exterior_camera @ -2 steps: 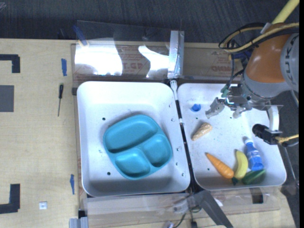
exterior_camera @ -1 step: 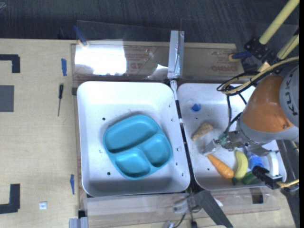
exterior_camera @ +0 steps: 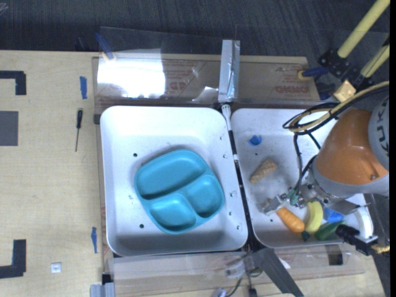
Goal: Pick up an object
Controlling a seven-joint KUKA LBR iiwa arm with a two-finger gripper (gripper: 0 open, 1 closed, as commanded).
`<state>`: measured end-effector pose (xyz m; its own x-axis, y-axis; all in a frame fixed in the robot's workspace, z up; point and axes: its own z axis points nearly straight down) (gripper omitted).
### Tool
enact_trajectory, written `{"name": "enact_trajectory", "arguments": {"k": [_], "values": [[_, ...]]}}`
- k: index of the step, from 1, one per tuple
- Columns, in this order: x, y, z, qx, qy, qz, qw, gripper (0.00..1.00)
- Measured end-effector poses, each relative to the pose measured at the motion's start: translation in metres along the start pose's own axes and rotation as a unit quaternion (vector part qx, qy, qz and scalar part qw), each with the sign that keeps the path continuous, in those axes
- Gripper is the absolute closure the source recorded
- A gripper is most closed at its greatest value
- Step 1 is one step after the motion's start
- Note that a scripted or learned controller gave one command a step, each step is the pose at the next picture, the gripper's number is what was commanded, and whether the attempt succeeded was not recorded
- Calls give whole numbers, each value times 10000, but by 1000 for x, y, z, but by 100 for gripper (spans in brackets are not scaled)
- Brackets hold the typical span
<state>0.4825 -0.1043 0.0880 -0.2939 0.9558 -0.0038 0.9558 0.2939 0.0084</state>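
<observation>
A: Where are the objects?
B: In the right bin [exterior_camera: 272, 119]: a tan piece [exterior_camera: 263, 169], a small blue bit [exterior_camera: 255, 141], and an orange carrot [exterior_camera: 289, 219] beside a yellow banana [exterior_camera: 315, 216] near the front wall.
A: And the gripper [exterior_camera: 272, 202]?
B: Low over the carrot; whether its fingers are clenched, I cannot tell.
A: The left bin [exterior_camera: 117, 166]?
B: It holds a blue divided tray [exterior_camera: 178, 189].

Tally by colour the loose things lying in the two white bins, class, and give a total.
Blue: 3 - divided plate, small cap, block
Tan: 1 - lumpy piece
Orange: 1 - carrot
Yellow: 1 - banana
Green: 1 - piece
Total: 7
</observation>
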Motion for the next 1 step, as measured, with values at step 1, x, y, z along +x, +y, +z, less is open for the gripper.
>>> {"name": "enact_trajectory", "arguments": {"k": [1], "values": [[-7,-3,0,6,9,-291,9996,0]]}}
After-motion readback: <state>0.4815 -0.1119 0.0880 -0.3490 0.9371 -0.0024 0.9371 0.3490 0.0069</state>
